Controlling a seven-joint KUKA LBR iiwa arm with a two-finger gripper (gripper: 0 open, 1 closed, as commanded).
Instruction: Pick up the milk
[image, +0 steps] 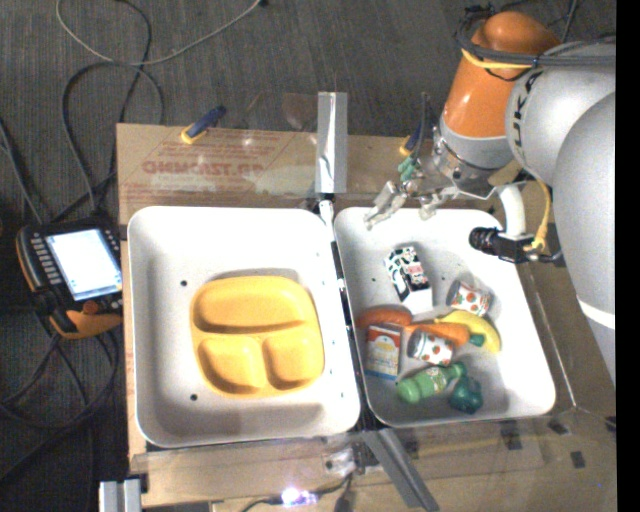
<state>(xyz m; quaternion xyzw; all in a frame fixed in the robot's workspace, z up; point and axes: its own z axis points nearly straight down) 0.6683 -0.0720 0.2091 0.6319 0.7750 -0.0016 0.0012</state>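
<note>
- KUKA arm reaches in from the right; gripper hangs over the far rim of the right bin, fingers spread apart w/ nothing between them.
- Milk, a small carton w/ black-and-white cow patches, lies in the upper-middle of the right bin, just below the gripper and apart from it, nothing touching its top side.
- Judgement: open fingers parked above the carton read as an approach stance, so the pick looks not yet made; the carton sits a bit clear of its neighbours, which should leave the fingers room.
- Rest of the right bin is crowded toward the near side: a red-and-white carton, a small can w/ red label, a banana, a green bottle, a crumpled packet. Risk, as judged: a drift toward the near side could bump that pile.
- Left bin holds a yellow compartment tray, lying flat mid-bin, likely a drop spot.
- Both white bins rest side by side on a bench topped w/ cardboard sheet; a blue-and-yellow clip lies at its far edge.
- Room: dark carpet-like floor, loose cables at upper left, a handheld pendant w/ lit screen left of the bench.
</note>
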